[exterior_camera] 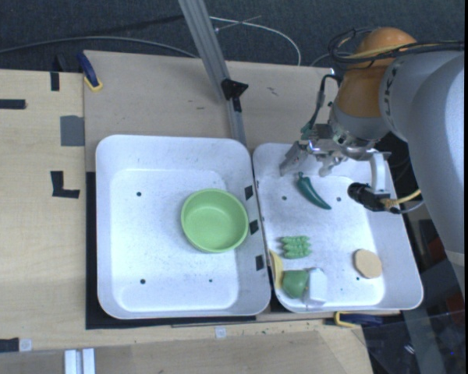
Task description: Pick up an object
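Counter [156, 100] carries two white bins. Left bin [125, 232] holds a green bowl [214, 220]. Right bin [398, 279] holds the remaining items: green cup [295, 283] at the near edge, tan disc [367, 263], pea pod [295, 245], and dark green pepper [313, 192] directly below the jaws [318, 157]. Jaws spread wide, holding nothing.

A dark green pepper [313, 192] lies slanted in the right bin [390, 240], toward its far edge, above the pea pods [295, 245].
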You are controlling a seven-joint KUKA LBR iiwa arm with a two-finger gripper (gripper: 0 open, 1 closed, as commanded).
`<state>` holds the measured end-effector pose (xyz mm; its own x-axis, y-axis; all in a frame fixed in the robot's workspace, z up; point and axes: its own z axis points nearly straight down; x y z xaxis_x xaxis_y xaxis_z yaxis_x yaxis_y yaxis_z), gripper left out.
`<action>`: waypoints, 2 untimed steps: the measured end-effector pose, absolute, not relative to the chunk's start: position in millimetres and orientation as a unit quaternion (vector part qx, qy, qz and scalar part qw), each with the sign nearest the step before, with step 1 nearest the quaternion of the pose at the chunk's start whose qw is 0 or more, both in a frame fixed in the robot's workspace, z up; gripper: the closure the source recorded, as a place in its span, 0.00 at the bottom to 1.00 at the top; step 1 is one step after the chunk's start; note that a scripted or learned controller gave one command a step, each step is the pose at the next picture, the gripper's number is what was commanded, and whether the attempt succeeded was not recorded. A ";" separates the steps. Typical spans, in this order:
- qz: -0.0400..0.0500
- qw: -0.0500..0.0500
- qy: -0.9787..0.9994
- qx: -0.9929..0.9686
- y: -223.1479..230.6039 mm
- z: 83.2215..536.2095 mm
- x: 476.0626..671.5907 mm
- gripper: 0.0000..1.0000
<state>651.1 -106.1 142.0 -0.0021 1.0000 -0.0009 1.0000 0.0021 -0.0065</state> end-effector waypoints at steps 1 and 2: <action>0.003 0.002 -0.708 -0.706 -105.1 87.5 649.4 0.00; 0.001 0.001 -0.708 -0.706 -104.3 101.0 650.8 1.00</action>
<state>650.8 -104.3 101.0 -0.0036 1.0000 -0.0005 1.0000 0.0036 -0.0028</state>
